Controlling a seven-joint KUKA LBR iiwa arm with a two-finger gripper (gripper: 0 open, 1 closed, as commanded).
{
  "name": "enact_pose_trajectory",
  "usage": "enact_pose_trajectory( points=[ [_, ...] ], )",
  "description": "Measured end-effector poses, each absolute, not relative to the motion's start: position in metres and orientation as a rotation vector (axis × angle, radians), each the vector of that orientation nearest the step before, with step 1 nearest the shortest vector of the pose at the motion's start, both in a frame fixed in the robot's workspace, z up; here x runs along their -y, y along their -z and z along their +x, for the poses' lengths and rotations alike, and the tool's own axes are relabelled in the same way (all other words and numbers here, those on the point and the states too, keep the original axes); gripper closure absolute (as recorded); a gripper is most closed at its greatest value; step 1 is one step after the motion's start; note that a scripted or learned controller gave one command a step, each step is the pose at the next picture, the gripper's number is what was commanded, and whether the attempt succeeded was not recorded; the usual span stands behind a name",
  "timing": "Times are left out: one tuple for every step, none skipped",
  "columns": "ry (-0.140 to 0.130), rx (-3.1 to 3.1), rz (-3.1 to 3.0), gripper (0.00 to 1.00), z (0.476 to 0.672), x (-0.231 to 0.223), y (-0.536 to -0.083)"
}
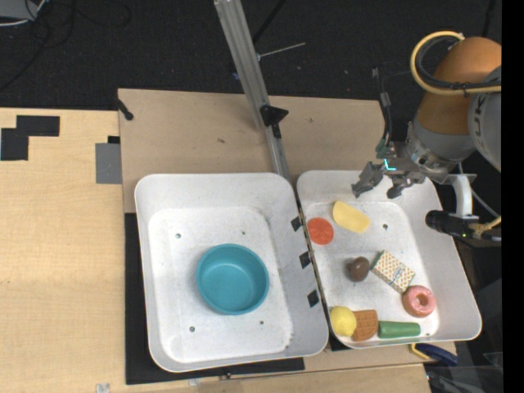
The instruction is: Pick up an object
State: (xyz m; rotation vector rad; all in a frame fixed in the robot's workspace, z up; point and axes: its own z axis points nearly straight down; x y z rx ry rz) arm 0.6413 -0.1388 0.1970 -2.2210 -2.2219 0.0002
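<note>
A teal bowl [232,278] sits in the left bin [164,195]. In the right bin [458,301], the yellow piece [350,217] looks light, stiff and smooth, best pinched across its short width. The gripper [383,183] hovers above its far corner, fingers spread, empty.

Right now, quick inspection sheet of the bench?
Surface: tan bench with two white bins side by side; black patches at its left edge.
Job's things: right bin holds a yellow piece, orange disc, brown ball, patterned block, pink donut, lemon, brown biscuit, green piece.
Clutter: left bin holds a teal bowl.
Gripper: gripper open over the right bin's far edge, holding nothing.
Cables: yellow loop by the arm; dark cables on the floor at top left.
Surroundings: metal rail slanting down between the bins; dark floor.
</note>
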Motion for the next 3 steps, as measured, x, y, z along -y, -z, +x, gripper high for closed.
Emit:
enact_pose_trajectory(
  points=[
    [0.0, 2.222, -2.221, 0.0, 0.641, 0.139, -0.197],
    [-0.005, 2.219, -2.217, 0.0, 0.641, 0.141, -0.134],
    [-0.004, 2.219, -2.218, 0.0, 0.64, 0.14, -0.089]
  ],
)
